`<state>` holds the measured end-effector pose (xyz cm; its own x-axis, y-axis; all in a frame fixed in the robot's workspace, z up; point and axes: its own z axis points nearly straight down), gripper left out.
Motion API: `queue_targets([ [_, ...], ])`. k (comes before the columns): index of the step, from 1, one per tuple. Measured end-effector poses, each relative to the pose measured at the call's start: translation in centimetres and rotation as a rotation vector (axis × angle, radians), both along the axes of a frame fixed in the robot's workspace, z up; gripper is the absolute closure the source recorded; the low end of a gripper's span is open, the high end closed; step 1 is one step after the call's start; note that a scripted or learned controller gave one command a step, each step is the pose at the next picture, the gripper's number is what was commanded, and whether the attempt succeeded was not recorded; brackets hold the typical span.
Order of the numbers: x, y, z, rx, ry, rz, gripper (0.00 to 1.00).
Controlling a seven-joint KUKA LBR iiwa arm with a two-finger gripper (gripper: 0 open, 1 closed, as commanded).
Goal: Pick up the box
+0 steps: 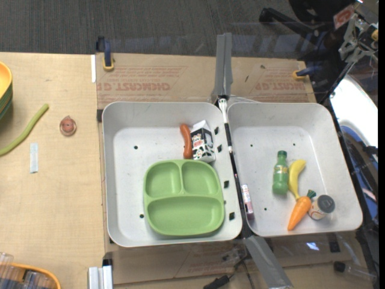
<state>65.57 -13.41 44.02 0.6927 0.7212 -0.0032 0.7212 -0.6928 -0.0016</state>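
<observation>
**Box at the left bin's back edge, arm parked far right**

Now, camera view. Your box sits in the left bin, toward the back and hard by the wall shared with the right bin. Long axis runs roughly front to back, slightly tilted. A sausage lies touching or just beside its left flank; the green plate sits just in front, its rim near the box's front end. Open room: only behind the box.

The end effector is at the top right corner, well apart, beyond the right bin; wide or narrow, you cannot tell. The box lies left and forward of it.
</observation>
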Motion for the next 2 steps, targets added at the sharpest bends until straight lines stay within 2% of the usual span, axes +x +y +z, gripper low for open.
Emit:
queue_targets([
  [1,0.1,0.0,0.7,-0.003,0.005,0.003,1.00],
  [2,-0.8,-2.4,-9.3,0.001,0.001,0.166,1.00],
])
